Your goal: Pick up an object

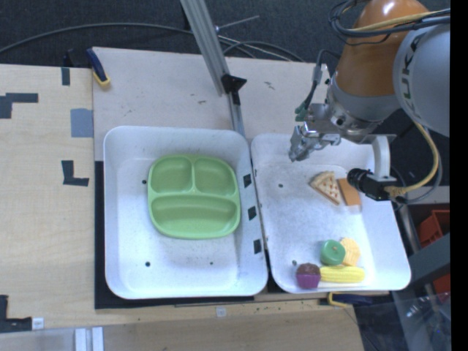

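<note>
The gripper [301,151] hung over the right bin [292,218], up by its far edge, nothing under it — couldn't tell how it was set. The pizza slice [326,187] and orange block [349,194] lay flat near the right edge, touching, so a grab there could easily skid off or catch both. The rounder plastic bits — green disc [333,251], corn [341,274], purple thing [308,275] — were bunched in the near corner. Green tray [194,197] sat in the left bin [117,218].

Even, soft overhead light; the white bins [117,218] glare slightly. Shadows are faint. The picture is grainy, and softer toward the arm [387,50].
</note>
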Robot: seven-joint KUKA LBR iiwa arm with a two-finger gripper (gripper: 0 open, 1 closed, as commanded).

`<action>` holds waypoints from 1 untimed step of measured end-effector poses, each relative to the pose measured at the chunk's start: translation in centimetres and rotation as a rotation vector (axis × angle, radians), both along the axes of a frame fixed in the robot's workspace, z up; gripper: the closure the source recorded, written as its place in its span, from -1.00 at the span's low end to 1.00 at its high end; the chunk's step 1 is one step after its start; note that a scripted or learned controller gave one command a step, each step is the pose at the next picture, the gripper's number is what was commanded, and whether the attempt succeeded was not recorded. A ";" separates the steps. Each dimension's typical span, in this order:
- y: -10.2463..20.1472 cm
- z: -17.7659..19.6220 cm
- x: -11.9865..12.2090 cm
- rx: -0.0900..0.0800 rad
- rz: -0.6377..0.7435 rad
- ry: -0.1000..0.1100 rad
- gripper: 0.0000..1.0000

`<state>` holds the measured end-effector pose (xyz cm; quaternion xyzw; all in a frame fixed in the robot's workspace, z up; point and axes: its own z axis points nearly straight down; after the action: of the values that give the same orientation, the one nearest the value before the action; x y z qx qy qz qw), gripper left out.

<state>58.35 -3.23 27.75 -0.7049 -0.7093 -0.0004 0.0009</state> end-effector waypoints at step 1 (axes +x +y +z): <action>4.6 -2.1 -1.8 -0.001 -0.001 0.004 1.00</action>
<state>56.59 1.35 25.63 -0.7051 -0.7091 0.0015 0.0019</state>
